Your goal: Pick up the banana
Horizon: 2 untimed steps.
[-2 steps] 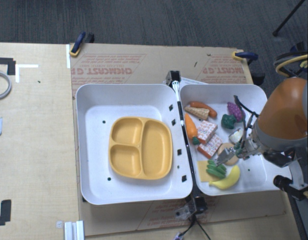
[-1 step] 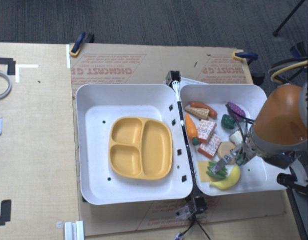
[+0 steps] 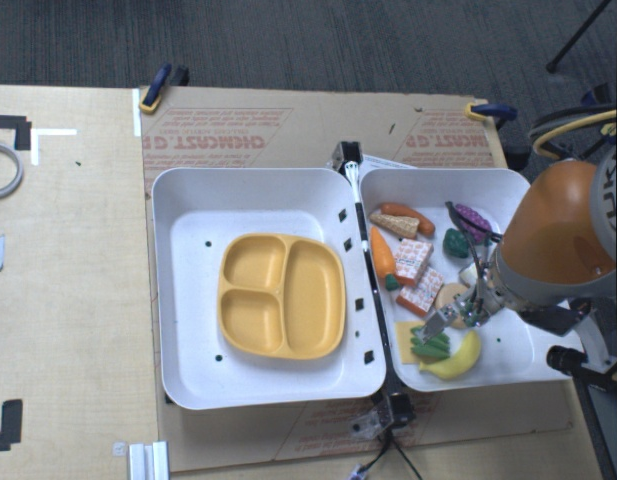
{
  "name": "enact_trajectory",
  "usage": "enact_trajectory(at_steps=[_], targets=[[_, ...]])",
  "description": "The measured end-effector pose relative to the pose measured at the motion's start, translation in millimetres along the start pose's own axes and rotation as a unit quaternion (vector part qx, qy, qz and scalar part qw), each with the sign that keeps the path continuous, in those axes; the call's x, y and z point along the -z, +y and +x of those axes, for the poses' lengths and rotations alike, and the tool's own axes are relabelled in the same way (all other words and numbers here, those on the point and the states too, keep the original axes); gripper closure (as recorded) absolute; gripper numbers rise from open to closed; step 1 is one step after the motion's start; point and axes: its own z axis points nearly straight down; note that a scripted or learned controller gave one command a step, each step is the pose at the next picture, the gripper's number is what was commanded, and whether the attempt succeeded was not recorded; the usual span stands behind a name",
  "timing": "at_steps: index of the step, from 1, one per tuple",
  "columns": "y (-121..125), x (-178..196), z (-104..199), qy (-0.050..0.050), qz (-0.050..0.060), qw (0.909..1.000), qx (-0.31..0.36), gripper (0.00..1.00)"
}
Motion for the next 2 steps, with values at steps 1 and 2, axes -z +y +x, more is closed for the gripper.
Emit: enact_trajectory(at_steps=[1, 2], targets=[[0.1, -23.0, -1.6, -0.002, -0.001, 0.9826, 0.186, 0.00], [3.6, -24.6, 5.9, 0.000, 0.000, 0.9663, 0.258, 0.00]])
